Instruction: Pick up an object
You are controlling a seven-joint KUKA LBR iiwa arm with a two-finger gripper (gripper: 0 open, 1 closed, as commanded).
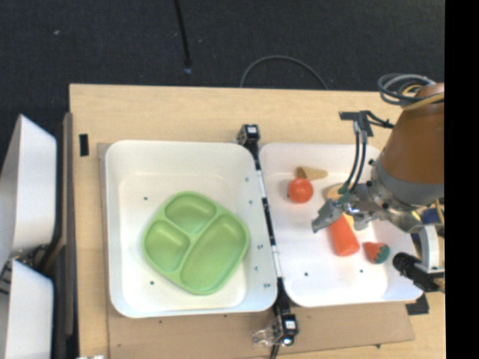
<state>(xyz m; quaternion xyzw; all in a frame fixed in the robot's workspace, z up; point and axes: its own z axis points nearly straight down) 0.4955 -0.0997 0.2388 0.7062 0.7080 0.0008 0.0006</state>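
Orange carrot-like piece [344, 235] lies in the right bin [322, 286], long axis running from upper left to lower right. Over its upper end hangs the gripper [334, 214]; whether it grips is unclear.

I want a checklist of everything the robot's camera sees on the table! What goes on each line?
Surface: wooden bench bearing two shallow white bins side by side, left bin and right bin.
Job's things: in the right bin, an orange cylinder, a small red-orange ball, a tan cone-shaped piece and a small red and green piece.
Clutter: green divided plate lying flat in the left bin.
Gripper: gripper low over the right bin, just above the orange cylinder; grip state cannot be made out.
Cables: thin black cable looping behind the bench; coiled cable atop the arm.
Surroundings: dark floor; white panels at left.
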